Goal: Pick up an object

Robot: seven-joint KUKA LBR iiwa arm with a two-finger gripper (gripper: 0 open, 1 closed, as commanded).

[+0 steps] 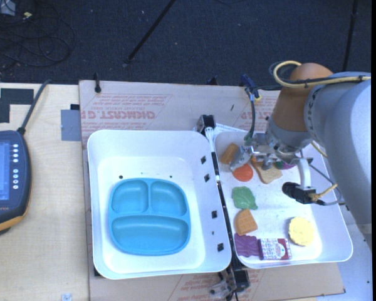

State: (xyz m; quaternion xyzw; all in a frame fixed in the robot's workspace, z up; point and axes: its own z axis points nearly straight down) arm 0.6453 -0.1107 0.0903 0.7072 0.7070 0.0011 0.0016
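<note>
Camera view: claw [261, 157] above toast slice [269, 173]; red tomato [242, 173] just left; grip state unclear.

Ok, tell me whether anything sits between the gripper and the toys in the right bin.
Nothing visible does. The gripper is already down among the toys at the far end of the right bin, right beside the red piece and tan piece.
</note>
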